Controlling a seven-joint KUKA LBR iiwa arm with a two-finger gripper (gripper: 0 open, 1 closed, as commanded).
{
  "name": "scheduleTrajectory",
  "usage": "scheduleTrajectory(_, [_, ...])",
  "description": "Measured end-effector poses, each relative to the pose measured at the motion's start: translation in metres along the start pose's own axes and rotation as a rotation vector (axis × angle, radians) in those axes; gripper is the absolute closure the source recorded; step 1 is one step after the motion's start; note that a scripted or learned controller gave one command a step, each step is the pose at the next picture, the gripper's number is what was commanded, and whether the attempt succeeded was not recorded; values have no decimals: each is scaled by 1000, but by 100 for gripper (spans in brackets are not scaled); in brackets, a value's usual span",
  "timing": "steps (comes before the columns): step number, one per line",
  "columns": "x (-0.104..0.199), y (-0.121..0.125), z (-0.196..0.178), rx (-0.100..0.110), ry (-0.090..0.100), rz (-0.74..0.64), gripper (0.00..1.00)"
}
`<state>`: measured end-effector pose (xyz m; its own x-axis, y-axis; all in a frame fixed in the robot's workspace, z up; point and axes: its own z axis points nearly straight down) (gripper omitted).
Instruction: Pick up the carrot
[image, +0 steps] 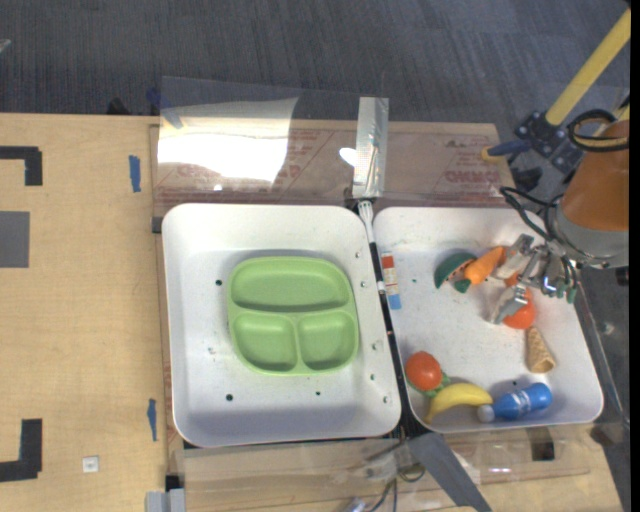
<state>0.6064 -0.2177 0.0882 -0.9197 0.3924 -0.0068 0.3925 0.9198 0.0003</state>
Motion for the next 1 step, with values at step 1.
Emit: scheduleTrajectory(1, [-23,61,1,-2,-1,249,0])
